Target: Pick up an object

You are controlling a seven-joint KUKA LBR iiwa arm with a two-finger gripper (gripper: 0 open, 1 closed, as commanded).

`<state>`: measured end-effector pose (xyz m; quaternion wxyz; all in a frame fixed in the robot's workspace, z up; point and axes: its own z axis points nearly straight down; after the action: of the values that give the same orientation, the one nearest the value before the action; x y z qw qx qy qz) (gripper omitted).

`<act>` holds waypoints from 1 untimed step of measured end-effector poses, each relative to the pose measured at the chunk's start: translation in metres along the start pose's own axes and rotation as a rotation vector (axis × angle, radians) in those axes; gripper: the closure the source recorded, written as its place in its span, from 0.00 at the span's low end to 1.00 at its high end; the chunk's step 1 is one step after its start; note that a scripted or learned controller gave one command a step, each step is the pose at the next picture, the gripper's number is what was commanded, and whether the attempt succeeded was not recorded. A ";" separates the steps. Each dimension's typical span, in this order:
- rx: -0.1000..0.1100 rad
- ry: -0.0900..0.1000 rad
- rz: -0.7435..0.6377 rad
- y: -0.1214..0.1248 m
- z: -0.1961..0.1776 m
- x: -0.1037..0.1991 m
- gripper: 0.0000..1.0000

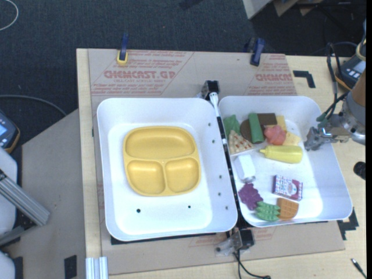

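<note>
1. The arm [356, 106] reaches in from the right edge, its wrist over the right rim of the right bin [331, 173].
2. The pincer [314, 138] hangs at that bin's right side, just right of the yellow bottle [283, 153]; whether it is spread or pressed together I cannot tell, and nothing can be seen between its tips.
3. The right bin holds a heap of small toy food pieces, none of them lifted.
4. Toward its back lie a green piece [232, 124], a dark green piece [255, 128] and a brown block [267, 120], with a red round piece [275, 135] touching them in front.
5. A waffle-patterned wedge [238, 140] sits beside the bin's left wall, and a white piece [245, 168] lies just in front of it.
6. The yellow bottle lies on its side near the bin's middle.
7. Nearer the front are a small purple and white carton [287, 187], a purple grape bunch [250, 195], a green piece with bumps [266, 211] and an orange waffle piece [288, 208], the last two touching.
8. The left bin [110, 156] holds a yellow divided plate [161, 159] with one long section and two smaller ones, lying flat.
9. Both bins rest side by side on a counter [93, 74] covered by printed cardboard, held by two clamps [122, 52] at the back edge.
</note>
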<state>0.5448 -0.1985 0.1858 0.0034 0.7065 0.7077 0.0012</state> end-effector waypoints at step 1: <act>-0.001 0.000 0.000 0.002 -0.042 0.000 1.00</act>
<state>0.5463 -0.1988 0.2279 0.0038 0.7065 0.7077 0.0013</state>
